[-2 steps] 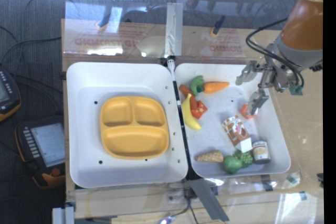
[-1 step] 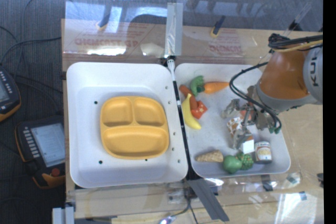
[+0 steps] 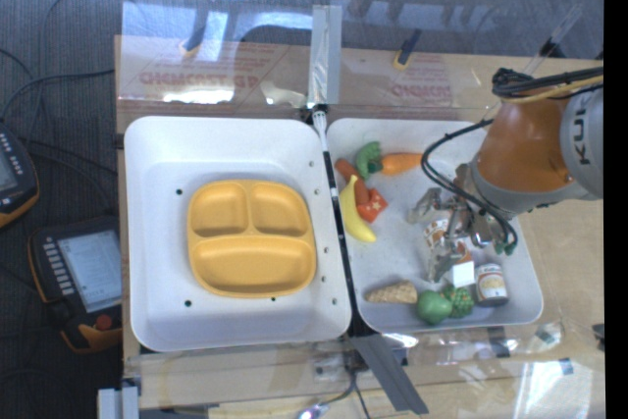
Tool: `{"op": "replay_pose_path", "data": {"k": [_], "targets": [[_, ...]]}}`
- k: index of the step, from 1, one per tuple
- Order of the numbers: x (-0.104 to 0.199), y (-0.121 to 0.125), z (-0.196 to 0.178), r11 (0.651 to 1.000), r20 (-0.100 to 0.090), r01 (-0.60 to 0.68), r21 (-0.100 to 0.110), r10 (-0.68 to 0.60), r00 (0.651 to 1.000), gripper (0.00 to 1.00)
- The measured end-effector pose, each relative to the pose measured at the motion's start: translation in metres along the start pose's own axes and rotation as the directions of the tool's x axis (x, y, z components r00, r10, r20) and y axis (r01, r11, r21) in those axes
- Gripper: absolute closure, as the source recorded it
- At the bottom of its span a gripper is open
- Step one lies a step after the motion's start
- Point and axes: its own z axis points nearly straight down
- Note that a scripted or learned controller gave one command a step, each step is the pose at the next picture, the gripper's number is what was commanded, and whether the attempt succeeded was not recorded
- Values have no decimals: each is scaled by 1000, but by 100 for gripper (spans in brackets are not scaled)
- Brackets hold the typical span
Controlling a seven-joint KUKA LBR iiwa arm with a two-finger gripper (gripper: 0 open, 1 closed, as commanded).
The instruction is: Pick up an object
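Green toy fruit (image 3: pixel 435 306) sits at right bin's (image 3: pixel 392 235) near edge.
Gripper (image 3: pixel 446 245) hovers above; grip state unclear. Descend centred on one item, judging clutter.

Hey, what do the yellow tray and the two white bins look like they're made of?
Tray: probably molded plastic, matte yellow, with smooth rounded edges and three pressed compartments. Left bin and right bin: likely thin formed plastic, white and slightly glossy, with soft curved corners and light glare on the walls. The look alone leaves it open.
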Motion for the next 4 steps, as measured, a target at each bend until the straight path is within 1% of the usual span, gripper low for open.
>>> {"op": "replay_pose_path", "data": {"k": [1, 2, 3, 4], "targets": [[20, -14, 0, 991, 2, -133, -6, 133, 991, 0], [14, 16, 0, 958, -1, -286, 1, 286, 958, 0], [-48, 33, -28, 882, -19, -471, 3, 471, 882, 0], [0, 15, 0, 884, -4, -467, -4, 467, 884, 0]]}}
